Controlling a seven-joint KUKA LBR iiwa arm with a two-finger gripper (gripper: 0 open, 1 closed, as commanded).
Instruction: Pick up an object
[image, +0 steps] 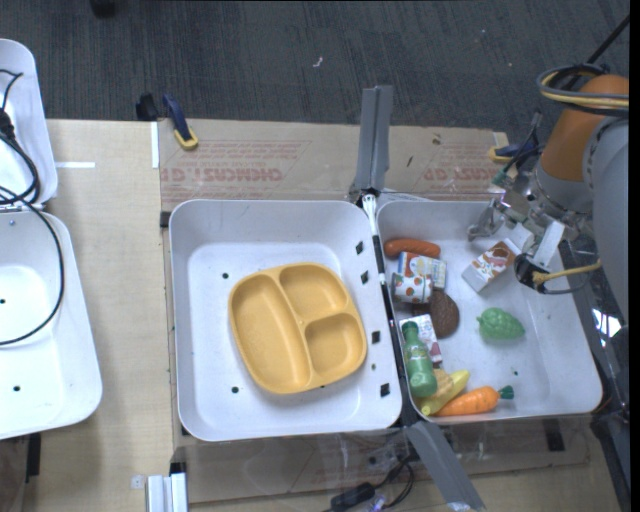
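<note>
My gripper (515, 237) hangs over the back right corner of the right bin (560, 385), its fingers open with nothing between them. Just in front of it, to the left, lies a small white and red carton (487, 268). Further objects in this bin are a red sausage (412, 247), two small cans (417, 278), a brown cookie (444, 314), a green leafy toy (500, 325), a green bottle (418, 362), a yellow banana (447, 388) and an orange carrot (471, 401).
The left bin (200, 330) holds a yellow divided plate (297, 326). A grey post (374, 140) rises behind the bins' shared wall. Cables loop off the arm (585, 130) near the right bin's far right side. A white appliance (30, 300) stands at the far left.
</note>
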